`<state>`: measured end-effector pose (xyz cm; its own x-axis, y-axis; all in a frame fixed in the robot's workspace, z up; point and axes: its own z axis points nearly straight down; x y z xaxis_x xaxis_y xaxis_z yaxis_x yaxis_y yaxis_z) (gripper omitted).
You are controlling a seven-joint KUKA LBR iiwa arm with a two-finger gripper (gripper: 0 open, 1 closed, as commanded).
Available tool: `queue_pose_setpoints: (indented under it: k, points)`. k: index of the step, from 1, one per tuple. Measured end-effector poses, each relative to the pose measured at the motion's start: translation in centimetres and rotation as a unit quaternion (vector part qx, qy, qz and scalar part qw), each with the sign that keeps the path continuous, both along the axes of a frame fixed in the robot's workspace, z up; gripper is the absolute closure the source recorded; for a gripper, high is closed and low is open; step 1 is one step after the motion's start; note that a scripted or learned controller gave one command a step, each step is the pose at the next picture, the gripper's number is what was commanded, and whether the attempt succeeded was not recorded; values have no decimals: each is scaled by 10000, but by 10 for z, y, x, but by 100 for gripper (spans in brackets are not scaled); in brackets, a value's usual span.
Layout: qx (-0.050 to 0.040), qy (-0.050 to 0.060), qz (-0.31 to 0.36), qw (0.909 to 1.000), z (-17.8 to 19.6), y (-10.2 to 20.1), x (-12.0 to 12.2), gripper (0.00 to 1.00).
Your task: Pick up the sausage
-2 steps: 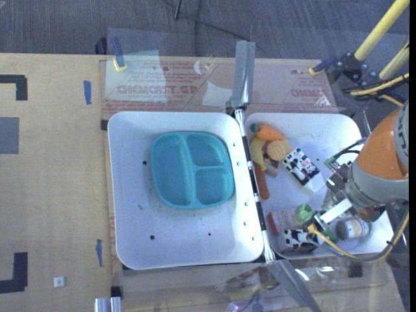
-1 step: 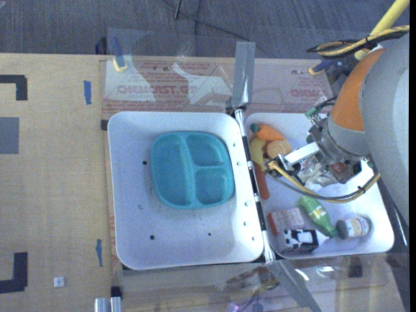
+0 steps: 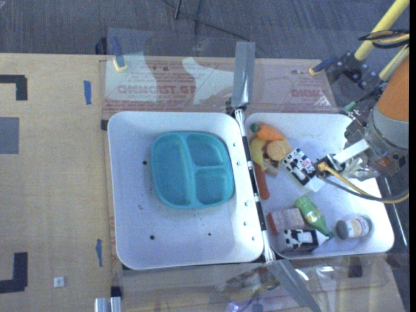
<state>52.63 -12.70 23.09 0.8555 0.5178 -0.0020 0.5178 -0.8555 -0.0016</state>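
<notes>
Apparently sausage (image 3: 262,182) tight against left wall of right bin (image 3: 335,203), gripper (image 3: 365,168) near opposite edge, state unclear.

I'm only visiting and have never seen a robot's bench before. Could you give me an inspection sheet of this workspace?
Surface: pale wooden bench bearing a shallow white left bin and a matching right bin.
Job's things: thin reddish-brown sausage lying along the right bin's left wall, not gripped.
Clutter: teal divided plate in left bin; orange carrot, yellow banana, round tan cookie, black-and-white patterned carton, green bottle, small pale jar in right bin.
Grippers: two-finger gripper hovers over the right bin's right side, apart from the sausage.
Cables: yellow cable at the wrist; dark cables on floor.
Surroundings: grey carpet, blue tape strips on bench.
</notes>
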Motion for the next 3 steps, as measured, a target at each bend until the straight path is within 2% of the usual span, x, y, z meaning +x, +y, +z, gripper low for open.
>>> queue_pose_setpoints:
  k: [1, 2, 3]
  points:
    - [-1, -3, 318, 9995, 13, -71, 22, 100]
    - [0, -4, 320, 9995, 13, -70, 22, 0]
    - [10, 2, 1162, 9932, -97, -15, -40, 0]
